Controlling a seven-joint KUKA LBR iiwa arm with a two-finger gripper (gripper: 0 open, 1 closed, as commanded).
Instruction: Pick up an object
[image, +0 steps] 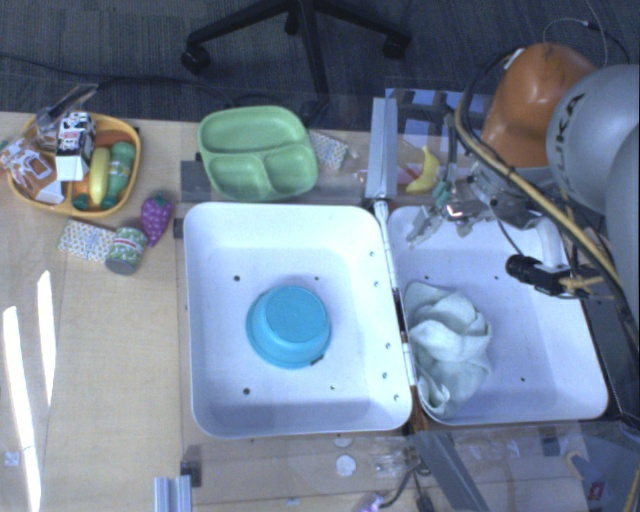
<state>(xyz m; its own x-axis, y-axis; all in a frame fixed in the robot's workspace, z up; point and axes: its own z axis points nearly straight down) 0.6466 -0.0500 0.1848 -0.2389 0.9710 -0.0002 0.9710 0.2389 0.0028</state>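
A blue bowl (290, 325) sits upside down near the middle of the left bin (220, 400). A crumpled white cloth (450, 340) lies against the left wall of the right bin (560, 390). My gripper (438, 222) hangs over the far left corner of the right bin, above and beyond the cloth and apart from it. Its fingers (415, 230) are spread open, with nothing between them.
A green divided plate (255, 150) stands behind the left bin. A toy banana (426, 170) lies behind the right bin, close to the gripper. On the bench at left are a yellow bowl of toys (75, 165), purple grapes (153, 215) and a small can (125, 250).
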